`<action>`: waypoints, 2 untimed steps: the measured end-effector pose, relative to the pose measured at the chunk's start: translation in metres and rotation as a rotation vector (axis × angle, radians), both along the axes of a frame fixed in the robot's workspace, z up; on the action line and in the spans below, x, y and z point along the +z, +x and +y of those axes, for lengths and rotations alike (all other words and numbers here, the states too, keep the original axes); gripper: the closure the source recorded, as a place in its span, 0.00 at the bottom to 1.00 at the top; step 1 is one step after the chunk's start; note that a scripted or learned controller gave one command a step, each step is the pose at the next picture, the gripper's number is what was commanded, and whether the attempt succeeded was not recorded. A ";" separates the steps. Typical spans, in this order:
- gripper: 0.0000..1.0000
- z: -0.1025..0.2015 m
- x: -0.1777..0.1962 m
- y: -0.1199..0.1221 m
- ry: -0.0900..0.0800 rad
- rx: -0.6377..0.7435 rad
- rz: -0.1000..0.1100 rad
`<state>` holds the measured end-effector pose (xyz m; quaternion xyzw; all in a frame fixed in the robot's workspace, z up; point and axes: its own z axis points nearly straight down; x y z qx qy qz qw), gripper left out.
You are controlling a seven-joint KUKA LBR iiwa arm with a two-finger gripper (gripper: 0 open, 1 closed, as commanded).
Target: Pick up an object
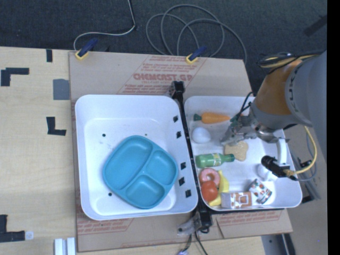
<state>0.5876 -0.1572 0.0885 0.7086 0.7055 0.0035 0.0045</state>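
Arm (297,92) enters from the right, orange band above the wrist, and reaches down into the right bin (289,198). Gripper (234,134) sits low over the bin's middle, just above a tan cracker-like piece (239,151) and right of a white egg (201,135). Finger opening: cannot tell, the tips blur into the clutter; nothing is seen between them.

Right bin contents: carrot (214,118) near the back wall, just left of the gripper; green bottle (214,159) lying on its side in the middle, touching the tan piece; pink donut (209,175), tomato (209,188) and banana (223,184) bunched at the front left; small carton (236,199) and a printed packet (261,192) along the front wall.

Left bin (87,108) holds a blue divided tray (140,171), lying flat, skewed to the walls.
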 end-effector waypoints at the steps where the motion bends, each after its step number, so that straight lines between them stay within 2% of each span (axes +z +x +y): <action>1: 0.00 0.004 -0.002 0.001 0.002 0.007 0.004; 2: 0.00 0.046 -0.002 0.061 -0.003 0.004 0.010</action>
